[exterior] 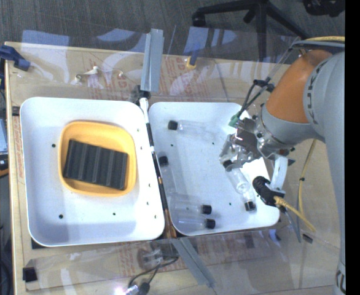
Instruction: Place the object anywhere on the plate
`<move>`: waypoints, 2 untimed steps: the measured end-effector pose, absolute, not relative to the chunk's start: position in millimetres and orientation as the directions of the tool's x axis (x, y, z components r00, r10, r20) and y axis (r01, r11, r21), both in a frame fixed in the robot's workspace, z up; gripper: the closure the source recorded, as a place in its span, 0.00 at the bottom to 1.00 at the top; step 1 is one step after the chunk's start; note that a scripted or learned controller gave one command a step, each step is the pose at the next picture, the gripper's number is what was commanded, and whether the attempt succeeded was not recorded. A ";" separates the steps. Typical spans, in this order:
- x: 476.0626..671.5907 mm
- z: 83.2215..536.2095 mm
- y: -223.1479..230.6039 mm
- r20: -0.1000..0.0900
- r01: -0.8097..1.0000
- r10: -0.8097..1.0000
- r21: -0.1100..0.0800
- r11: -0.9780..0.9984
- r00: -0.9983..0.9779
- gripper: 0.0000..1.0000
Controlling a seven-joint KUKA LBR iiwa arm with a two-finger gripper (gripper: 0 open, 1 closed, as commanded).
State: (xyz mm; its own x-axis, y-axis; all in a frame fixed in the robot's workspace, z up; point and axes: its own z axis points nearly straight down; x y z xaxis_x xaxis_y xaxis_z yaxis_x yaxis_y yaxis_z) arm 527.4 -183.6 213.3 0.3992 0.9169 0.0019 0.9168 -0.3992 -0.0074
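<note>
I see the arm (303, 97) reaching in from three o'clock, wrist bent down over the right bin (192, 223). Its gripper (234, 158) hangs above a clear tube (241, 184); I cannot tell its spread. The yellow plate (97, 134) sits in the left bin (82, 226). I can read no writing.

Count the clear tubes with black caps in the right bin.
4, perhaps more behind the gripper: tube near the top left, tube just below the gripper, tube and tube along the bottom edge of the right bin.
</note>
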 end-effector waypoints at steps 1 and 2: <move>548.8 216.7 -103.8 0.000 0.952 0.952 -0.005 -0.305 0.305 1.00; 554.8 190.6 -38.5 0.001 1.000 1.000 -0.007 -0.029 0.029 1.00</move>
